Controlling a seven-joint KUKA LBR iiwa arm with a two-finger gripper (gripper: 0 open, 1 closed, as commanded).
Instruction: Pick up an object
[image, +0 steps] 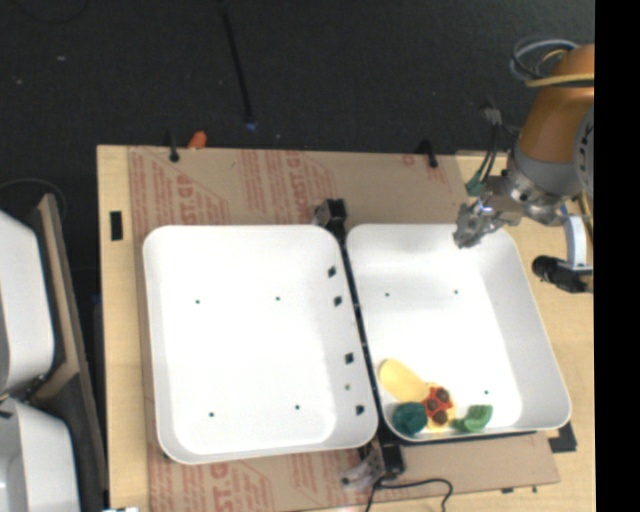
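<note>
Several small objects lie bunched at the near edge of the right bin (500, 300): a yellow piece (401, 378), a teal lump (408, 418), a red and dark piece (437, 403) and a green piece (475, 417). My gripper (470, 233) hangs over the far right corner of that bin, well away from the objects. Nothing shows beneath it.
The left bin (250, 340) sits beside the right one, joined by black clips along the shared wall. Both rest on a cardboard sheet (250, 185) on the bench. White items stand at the far left edge.
</note>
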